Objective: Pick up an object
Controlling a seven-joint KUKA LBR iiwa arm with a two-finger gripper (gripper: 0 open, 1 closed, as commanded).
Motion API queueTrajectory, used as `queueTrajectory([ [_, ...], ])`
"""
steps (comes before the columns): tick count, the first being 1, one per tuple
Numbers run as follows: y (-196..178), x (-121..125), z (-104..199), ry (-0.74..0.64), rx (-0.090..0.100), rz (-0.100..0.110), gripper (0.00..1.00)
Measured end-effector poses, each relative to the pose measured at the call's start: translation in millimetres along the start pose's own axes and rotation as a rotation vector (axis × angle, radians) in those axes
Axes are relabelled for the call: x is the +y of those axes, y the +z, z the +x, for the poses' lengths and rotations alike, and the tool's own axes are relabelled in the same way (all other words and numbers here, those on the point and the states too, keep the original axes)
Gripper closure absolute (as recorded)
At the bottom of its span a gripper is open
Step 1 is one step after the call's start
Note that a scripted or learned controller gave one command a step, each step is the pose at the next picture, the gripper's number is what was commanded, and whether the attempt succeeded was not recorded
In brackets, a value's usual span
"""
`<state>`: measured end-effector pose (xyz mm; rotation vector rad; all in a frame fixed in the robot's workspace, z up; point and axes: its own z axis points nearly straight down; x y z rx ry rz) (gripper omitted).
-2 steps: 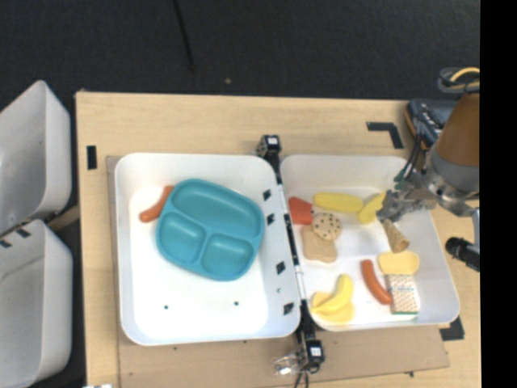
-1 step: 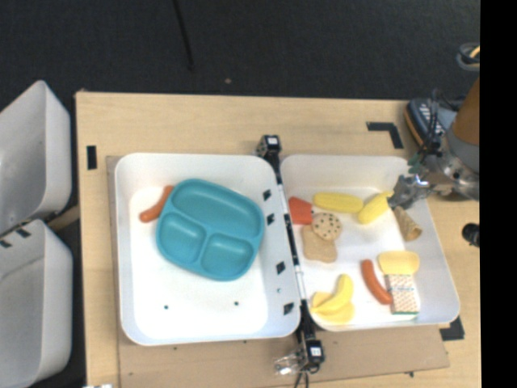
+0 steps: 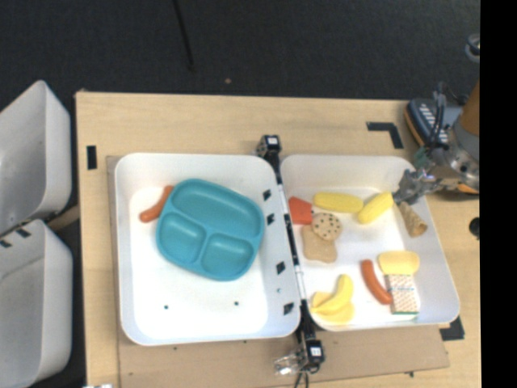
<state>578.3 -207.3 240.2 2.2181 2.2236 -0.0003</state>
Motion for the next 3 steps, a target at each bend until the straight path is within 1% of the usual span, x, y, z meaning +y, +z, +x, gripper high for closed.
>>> queueTrajectory([
  [1, 12.4, -14.1, 51.0, -0.002, 0.002, 0.005, 1.0],
  [2, 1.7, -23.4, 97.5, -0.004, 0.002, 0.002, 1.0],
  [3, 9.4, -40.4, 138.6, -0.003, 0.001, 0.004, 1.0],
])
